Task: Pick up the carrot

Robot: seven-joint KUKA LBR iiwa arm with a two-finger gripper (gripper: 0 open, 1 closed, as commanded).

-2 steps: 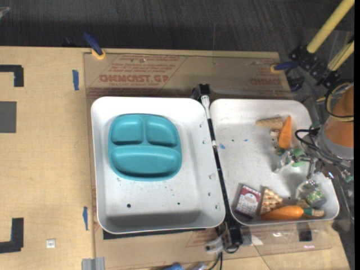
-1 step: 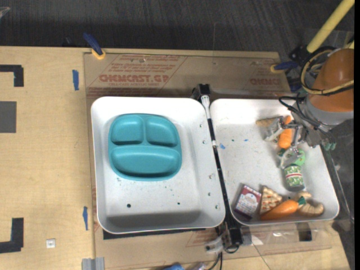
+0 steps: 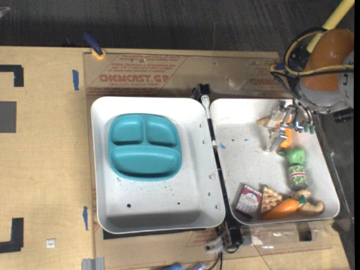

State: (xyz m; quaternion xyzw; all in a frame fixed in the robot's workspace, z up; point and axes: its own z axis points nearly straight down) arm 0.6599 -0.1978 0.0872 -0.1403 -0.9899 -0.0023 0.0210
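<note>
The carrot (image 3: 280, 207) is orange and lies on its side in the near right corner of the right bin (image 3: 242, 122), between a pizza slice and a tan bread-like piece. My gripper (image 3: 280, 133) hangs low over the far right part of the same bin, well behind the carrot and apart from it. Just under the gripper's tip sits a small orange item (image 3: 286, 142); I cannot tell whether the two touch.
A green round item (image 3: 296, 156) and a labelled green can (image 3: 298, 176) lie between the gripper and the carrot. A maroon packet (image 3: 247, 201), the pizza slice (image 3: 271, 196) and the tan piece (image 3: 311, 208) crowd the carrot. The left bin (image 3: 107, 207) holds a teal divided plate (image 3: 145, 145).
</note>
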